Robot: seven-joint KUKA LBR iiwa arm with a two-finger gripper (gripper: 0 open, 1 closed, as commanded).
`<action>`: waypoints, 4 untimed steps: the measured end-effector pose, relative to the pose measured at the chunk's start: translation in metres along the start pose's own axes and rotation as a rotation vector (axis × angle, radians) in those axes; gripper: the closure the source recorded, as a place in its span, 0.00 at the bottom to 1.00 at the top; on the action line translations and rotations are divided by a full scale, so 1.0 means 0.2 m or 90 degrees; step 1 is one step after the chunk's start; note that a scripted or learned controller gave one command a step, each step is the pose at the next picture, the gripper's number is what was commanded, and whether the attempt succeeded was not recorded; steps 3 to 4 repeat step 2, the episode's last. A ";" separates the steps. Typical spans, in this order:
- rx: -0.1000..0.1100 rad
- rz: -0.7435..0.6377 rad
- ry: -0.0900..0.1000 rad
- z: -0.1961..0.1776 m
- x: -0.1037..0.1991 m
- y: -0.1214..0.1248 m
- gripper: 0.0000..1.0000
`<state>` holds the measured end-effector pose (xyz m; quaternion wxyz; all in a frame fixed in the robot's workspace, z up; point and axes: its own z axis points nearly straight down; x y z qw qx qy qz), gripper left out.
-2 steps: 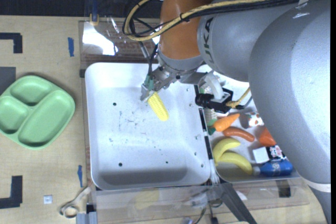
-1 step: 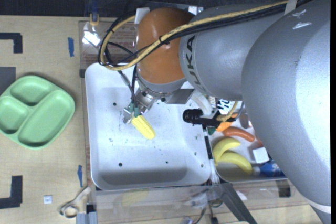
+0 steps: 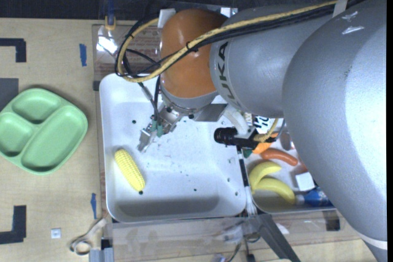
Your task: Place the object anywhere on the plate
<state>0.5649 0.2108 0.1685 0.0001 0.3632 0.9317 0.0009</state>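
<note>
Looming closest to the lens, my own grey arm [image 3: 319, 64] takes up the upper right of the camera view, its orange band [image 3: 187, 58] sitting just above my wrist, with a yellow-and-black cable [image 3: 245, 21] draped across it and looping off to the left. Below me lies the left white bin [image 3: 123, 95], and beside it, mostly hidden under my arm, the right white bin [image 3: 282, 205]. Out on the wooden bench [image 3: 49, 46], well apart from both bins on the left, sits the green plate [image 3: 42, 130], a tray with three compartments. My gripper [image 3: 147, 138] hangs low over the left bin's floor, tips pointing down and to the left; I cannot tell how far my jaws are spread, and I see nothing between them. The corn cob [image 3: 129, 169] lies on the left bin's floor, near its left wall, just below and left of my fingertips but apart from them. In the right bin I can make out a banana [image 3: 270, 184], an orange carrot-like piece [image 3: 279, 156] above it, and a small blue thing [image 3: 316, 197] to the banana's right.
</note>
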 end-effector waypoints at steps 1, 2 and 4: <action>0.000 -0.171 0.000 0.25 0.04 -0.02 0.00; -0.002 -0.185 -0.001 0.32 0.04 0.05 0.00; -0.002 -0.185 -0.001 0.32 0.04 0.05 0.00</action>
